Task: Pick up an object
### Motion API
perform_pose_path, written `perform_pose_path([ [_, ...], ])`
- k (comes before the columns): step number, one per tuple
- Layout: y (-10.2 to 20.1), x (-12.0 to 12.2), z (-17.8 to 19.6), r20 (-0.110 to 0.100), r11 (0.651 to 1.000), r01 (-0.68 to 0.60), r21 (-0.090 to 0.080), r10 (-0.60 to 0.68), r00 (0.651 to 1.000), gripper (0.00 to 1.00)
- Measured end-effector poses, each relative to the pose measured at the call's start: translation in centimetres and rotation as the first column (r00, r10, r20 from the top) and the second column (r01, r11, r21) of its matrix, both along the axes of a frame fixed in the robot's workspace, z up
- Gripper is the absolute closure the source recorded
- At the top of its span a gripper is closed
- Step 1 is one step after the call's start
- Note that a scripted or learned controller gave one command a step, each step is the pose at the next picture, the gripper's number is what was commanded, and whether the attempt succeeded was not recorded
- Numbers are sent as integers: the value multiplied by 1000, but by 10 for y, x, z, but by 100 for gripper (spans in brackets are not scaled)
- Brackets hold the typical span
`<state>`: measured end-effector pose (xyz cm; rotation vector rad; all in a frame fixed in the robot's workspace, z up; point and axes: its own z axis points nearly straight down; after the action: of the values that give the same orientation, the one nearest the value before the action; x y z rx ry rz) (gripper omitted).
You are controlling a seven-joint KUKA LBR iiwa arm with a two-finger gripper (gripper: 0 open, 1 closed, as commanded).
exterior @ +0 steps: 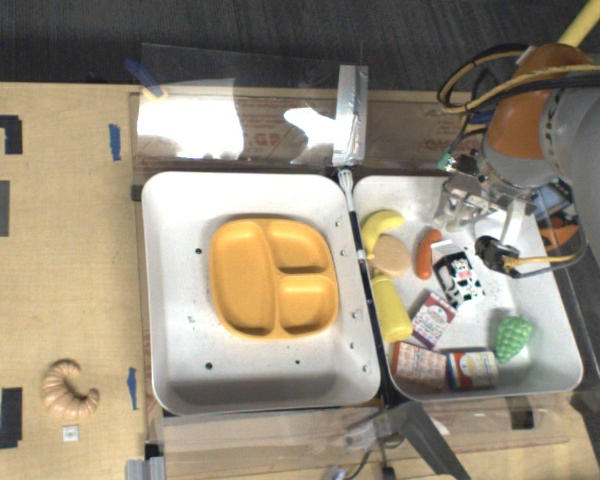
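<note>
**2 bins, 1 hand over the cluttered one**

2 shallow white bins sit side by side on the bench (50, 268). The left bin (170, 218) carries a yellow 3-compartment tray (274, 275). The right bin (555, 348) carries the loose items: a yellow banana (382, 223) at its upper left, a tan round piece (391, 256) just below it, a yellow bottle (390, 306) lying along the left wall, an orange carrot-like piece (424, 255), a black-and-white cow-patterned carton (457, 276), a small purple-and-white packet (432, 322), a red-and-white labelled can (446, 367) lying on its side near the front, and a green bumpy toy (513, 337). Labels are too small to read.

The grey arm reaches in from the right, and its hand (467, 210) hangs above the bin's upper part, near the carrot piece and the carton. Whether its fingers are apart or together cannot be told; nothing is seen between them.

Outside the bins, a tan croissant-shaped toy (70, 389) lies on the bench at lower left.
</note>
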<state>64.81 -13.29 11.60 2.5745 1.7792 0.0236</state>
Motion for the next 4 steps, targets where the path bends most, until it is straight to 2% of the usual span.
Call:
perform_pose_path([
  [1, -56, 11, -29, -16, 1000, -18, 0, 18, 1000, 100],
  [2, -79, 20, -29, -15, 920, -392, -3, 392, 920, 100],
  [3, -91, -33, -29, -18, 850, -527, -1, 527, 850, 100],
  [4, -11, -83, -28, -13, 861, -509, 1, 509, 861, 100],
])
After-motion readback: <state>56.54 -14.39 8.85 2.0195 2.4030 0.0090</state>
